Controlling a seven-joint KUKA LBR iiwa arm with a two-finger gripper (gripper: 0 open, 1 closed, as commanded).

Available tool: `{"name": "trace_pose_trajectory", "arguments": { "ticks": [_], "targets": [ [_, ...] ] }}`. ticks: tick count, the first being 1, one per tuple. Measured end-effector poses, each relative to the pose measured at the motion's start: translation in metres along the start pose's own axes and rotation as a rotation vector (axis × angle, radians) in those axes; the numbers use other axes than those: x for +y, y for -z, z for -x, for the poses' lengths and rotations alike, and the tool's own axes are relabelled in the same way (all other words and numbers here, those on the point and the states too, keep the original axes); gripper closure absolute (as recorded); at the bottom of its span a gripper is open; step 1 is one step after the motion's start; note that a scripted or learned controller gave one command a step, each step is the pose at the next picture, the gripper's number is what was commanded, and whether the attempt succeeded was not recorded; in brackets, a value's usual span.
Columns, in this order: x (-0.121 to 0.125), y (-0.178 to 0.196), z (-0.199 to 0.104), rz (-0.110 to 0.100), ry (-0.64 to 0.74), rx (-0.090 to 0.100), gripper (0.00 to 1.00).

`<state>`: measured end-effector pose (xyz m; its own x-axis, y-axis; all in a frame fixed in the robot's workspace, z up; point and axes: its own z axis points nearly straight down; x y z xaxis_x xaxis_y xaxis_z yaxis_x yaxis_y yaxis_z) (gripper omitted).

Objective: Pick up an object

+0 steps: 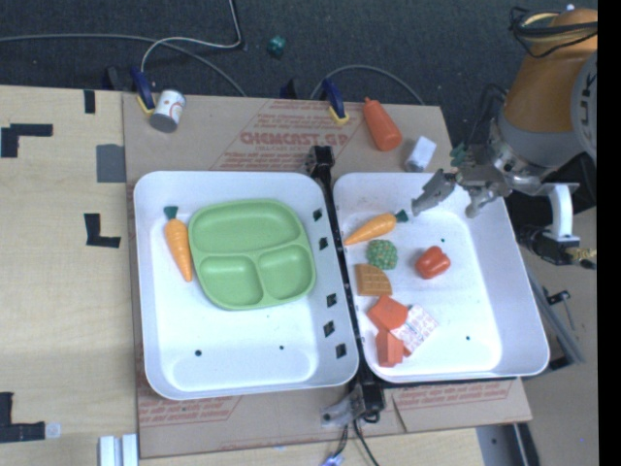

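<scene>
— Where is the claw [454,194]?
— Over the right bin [505,289], near its upper edge, fingers spread apart with nothing between them.
— And the things to pick?
— In that bin: a carrot [371,228] just left of the claw, a green ball [382,253], a red pepper [433,261], a waffle [372,280], red blocks [388,326].

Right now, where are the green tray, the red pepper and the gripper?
green tray [254,253], camera view, centre divider
red pepper [433,262], camera view, its body
gripper [451,199], camera view, between its fingertips
</scene>
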<state>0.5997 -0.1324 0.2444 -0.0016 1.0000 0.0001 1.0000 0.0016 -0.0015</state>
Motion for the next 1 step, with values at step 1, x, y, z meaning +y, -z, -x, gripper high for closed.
{"name": "trace_pose_trajectory", "arguments": {
  "ticks": [1],
  "targets": [
    [0.0463,-0.1198,-0.0364,-0.003,0.0,0.001,0.0]
  ]
}}
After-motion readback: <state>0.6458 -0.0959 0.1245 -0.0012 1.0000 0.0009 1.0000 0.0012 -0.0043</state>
